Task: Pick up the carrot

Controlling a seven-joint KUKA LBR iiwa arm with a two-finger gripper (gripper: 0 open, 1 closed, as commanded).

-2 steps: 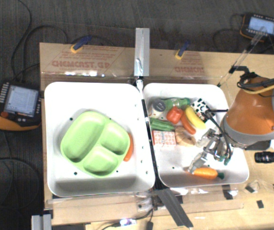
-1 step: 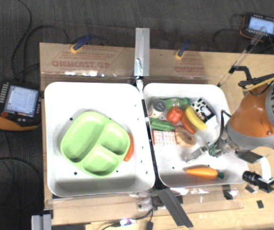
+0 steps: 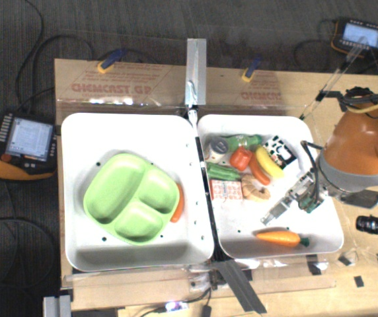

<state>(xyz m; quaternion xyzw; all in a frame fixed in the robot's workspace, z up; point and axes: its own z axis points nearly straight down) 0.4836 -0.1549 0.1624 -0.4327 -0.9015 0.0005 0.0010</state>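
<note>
Hovering just above the carrot in the right bin, the gripper needed lowering squarely astride it; I couldn't tell how its jaws stood.

Wooden bench, left bin, right bin

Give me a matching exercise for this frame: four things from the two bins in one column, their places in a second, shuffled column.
Things:
1. carrot
2. green divided plate
3. banana
4. gripper

Places:
A. middle of the left bin
B. upper part of the right bin, in the pile of toy food
C. near edge of the right bin, lying alone
D. over the right bin, above the carrot in the view

Pairs: 1-C, 2-A, 3-B, 4-D
</note>
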